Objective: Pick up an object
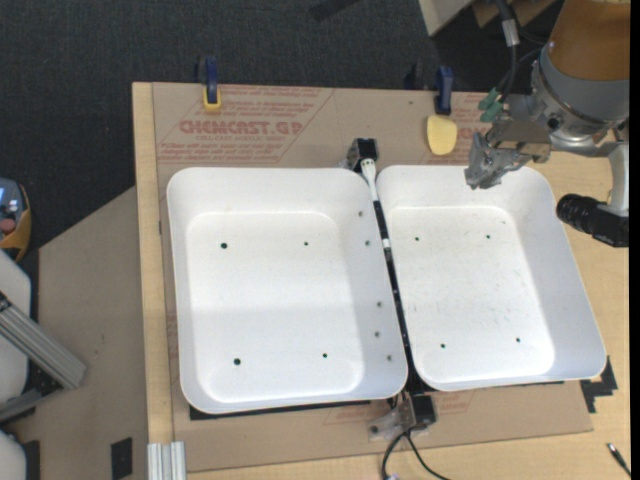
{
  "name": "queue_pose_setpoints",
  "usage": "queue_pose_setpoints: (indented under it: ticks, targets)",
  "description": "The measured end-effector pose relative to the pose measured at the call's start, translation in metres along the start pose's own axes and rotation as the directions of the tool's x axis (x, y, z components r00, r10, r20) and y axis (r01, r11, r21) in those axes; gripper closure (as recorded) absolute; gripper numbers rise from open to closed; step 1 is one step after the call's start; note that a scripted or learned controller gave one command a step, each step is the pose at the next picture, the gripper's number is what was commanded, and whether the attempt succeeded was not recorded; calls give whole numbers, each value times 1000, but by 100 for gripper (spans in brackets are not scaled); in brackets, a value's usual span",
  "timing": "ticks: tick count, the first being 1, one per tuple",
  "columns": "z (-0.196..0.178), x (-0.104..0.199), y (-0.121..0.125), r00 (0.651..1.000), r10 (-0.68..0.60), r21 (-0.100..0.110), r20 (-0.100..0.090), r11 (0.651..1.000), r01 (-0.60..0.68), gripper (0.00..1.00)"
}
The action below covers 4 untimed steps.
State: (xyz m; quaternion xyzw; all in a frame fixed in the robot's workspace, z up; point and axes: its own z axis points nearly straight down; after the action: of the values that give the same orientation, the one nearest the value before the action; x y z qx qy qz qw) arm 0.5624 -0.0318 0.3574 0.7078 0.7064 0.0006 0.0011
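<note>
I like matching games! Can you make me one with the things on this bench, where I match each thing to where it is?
Things:
1. small pale yellow object
2. blue and yellow clamp
3. grey two-finger gripper
4. black clip

Places:
A. over the right white bin's far edge
B. board's far left edge
C. between the bins, far end
D. on the board beyond the right bin

Pairs: 1-D, 2-B, 3-A, 4-C

Two white bins [190,268] side by side on a cardboard sheet [260,128]
</note>
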Motion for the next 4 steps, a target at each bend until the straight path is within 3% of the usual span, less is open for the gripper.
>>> queue_pose_setpoints:
  ticks: [1, 2, 3, 4]
  targets:
    - [72, 39, 30, 1000, -6, 10, -2, 1000, 6, 100]
    - [33, 41, 62, 1000, -3, -4, 0, 1000, 3, 100]
    - [101, 86, 97, 1000, -6, 10, -2, 1000, 6, 100]
    - [42, 38, 105, 1000, 2, -7, 2, 1000, -2, 100]
